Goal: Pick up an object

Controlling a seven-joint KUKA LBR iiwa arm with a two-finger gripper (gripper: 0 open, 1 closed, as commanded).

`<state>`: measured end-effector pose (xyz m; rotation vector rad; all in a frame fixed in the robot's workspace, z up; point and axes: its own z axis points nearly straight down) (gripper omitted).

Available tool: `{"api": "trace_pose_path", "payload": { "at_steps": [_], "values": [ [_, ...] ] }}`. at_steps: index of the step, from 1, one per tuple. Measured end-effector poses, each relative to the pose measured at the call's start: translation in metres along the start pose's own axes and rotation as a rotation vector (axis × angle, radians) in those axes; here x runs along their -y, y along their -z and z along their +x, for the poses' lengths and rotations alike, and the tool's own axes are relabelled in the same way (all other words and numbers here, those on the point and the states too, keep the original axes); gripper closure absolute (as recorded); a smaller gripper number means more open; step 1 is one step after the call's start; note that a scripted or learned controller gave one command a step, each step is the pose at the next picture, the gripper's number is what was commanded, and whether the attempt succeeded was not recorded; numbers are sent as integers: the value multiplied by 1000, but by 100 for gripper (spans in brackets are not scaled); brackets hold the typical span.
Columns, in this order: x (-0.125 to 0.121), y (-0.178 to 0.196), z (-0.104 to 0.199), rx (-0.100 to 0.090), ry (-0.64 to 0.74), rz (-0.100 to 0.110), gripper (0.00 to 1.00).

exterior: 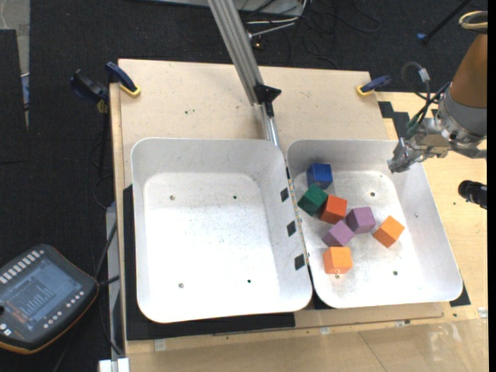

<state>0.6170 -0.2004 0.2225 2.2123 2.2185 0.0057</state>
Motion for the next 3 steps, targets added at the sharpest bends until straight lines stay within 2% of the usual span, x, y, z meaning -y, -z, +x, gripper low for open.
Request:
{"api": "trace_pose_path", "payload": {
  "at_steps": [1,2,3],
  "values": [
    [-2,25,0,-1,0,3,100],
    [0,29,57,-5,5,8,100],
    [-7,16,114,-5,5,9,100]
  ]
}}
